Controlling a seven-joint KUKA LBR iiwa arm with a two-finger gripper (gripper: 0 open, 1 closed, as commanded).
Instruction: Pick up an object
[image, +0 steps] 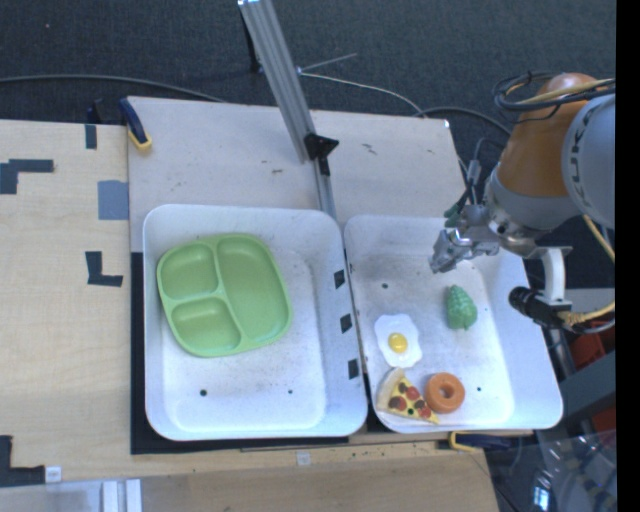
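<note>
The right bin (400, 245) holds a green broccoli-like toy (460, 307), a fried egg toy (398, 340), a pizza slice toy (405, 397) and a glazed donut toy (445, 391). My gripper (447, 252) hangs over the bin's upper right part, just above and left of the green toy. Nothing shows between its fingers.
The left bin (300, 380) holds a green divided plate (223, 293). A metal pole (290, 90) slants down from the top to the gap between the bins. The grey and orange arm (550, 160) fills the upper right. A blue-and-yellow clamp (135, 125) sits at the bench's back left.
</note>
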